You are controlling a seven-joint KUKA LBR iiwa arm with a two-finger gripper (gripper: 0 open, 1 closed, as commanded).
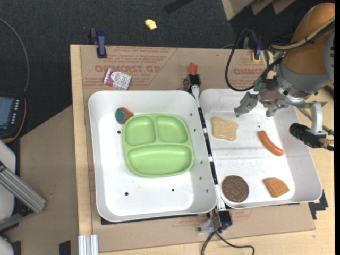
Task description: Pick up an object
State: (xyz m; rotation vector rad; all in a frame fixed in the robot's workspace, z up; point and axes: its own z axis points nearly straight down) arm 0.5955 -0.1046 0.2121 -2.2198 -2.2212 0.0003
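You have four toy foods in the right bin (303, 163): a pale bread slice (224, 129), a smooth orange-red sausage (271, 143), a round brown patty (235, 188), and a ridged orange cracker (276, 186). The gripper (258, 104) hangs spread and unloaded above the bread. The left bin (106, 190) holds one glossy green three-compartment plate (158, 144).

I see a brown table (159, 62) with red letters printed on its top. A blue clamp (99, 42) grips its back edge, and a small pink and white card (117, 78) lies near that corner. Around the table the floor (48, 15) is dark carpet. A little yellow scrap (151, 24) sits on it. A thin black cable (18, 41) curves at the left, near a dark box (9, 112). A silver metal bar (21, 187) lies in the bottom left corner.
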